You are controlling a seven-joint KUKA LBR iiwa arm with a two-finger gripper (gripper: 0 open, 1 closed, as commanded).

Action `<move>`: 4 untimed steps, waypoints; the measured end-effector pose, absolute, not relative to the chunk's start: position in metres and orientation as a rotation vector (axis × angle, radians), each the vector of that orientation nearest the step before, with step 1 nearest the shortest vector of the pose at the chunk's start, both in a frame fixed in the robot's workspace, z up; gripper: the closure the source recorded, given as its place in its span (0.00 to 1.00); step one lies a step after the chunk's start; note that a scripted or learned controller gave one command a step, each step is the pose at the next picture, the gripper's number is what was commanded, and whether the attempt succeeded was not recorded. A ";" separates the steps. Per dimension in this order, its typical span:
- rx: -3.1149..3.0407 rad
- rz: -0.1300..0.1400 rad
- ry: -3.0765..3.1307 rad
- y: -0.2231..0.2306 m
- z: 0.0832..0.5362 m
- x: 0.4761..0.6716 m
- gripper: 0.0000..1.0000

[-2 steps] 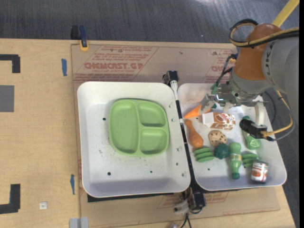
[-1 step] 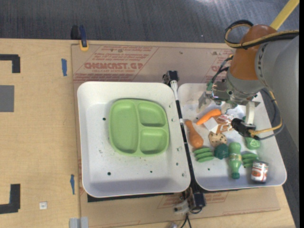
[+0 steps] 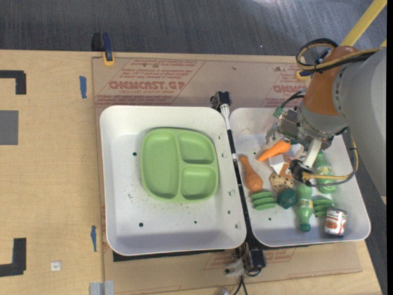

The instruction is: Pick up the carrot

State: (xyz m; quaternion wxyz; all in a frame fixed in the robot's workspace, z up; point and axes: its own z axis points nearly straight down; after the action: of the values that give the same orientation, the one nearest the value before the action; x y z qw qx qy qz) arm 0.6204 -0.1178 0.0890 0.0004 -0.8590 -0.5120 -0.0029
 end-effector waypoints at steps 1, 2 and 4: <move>-2.912 -0.014 -1.185 -0.143 0.089 0.580 0.00; -2.942 -0.017 -1.123 -0.133 0.089 0.540 0.00; -3.057 0.001 -0.722 -0.072 0.184 0.527 1.00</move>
State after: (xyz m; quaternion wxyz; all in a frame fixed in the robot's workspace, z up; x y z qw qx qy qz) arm 0.5274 -0.0721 0.1844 0.0005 -0.9732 -0.2298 0.0004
